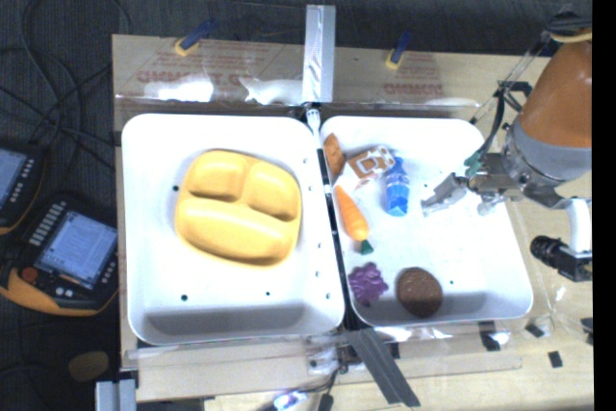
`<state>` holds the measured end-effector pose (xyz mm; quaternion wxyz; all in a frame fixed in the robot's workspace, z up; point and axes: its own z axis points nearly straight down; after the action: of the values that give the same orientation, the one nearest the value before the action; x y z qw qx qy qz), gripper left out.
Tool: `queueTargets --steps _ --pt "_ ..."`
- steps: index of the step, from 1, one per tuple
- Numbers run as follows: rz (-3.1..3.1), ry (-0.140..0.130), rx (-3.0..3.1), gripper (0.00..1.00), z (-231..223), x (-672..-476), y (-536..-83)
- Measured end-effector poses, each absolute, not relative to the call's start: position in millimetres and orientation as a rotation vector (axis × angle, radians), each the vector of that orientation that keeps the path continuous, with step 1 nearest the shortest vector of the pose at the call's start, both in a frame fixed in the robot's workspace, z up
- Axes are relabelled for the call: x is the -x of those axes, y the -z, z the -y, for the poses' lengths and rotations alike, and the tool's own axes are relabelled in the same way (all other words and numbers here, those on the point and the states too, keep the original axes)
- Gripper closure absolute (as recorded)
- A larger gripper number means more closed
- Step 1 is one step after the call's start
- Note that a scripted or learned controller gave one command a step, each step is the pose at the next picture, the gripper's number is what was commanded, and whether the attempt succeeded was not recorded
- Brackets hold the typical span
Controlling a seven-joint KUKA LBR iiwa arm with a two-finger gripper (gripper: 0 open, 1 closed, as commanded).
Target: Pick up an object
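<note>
Our pincer (445, 192) hangs over the right bin (500, 255), its fingers slightly parted and nothing between them. The pick is not yet made: the blue bottle (396, 189) lies just beside it, with a carrot (352, 214), a purple cluster (367, 283) and a brown ball (419, 290) also waiting. A yellow tray (239, 205) fills the left bin (154, 303).
</note>
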<state>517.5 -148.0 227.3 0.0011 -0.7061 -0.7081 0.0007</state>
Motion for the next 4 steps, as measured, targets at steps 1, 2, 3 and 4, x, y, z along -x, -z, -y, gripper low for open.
queueTargets --steps 1,2,3,4 --pt "2.375 -0.003 2.055 0.0 146.6 -535.8 -198.3" --pt "2.335 -0.003 2.098 0.0 96.3 -607.2 -145.9" --pt "2.181 0.008 2.267 0.0 139.5 -612.6 -88.4" --pt "2.184 0.01 2.267 1.0 139.1 -613.5 -98.4"
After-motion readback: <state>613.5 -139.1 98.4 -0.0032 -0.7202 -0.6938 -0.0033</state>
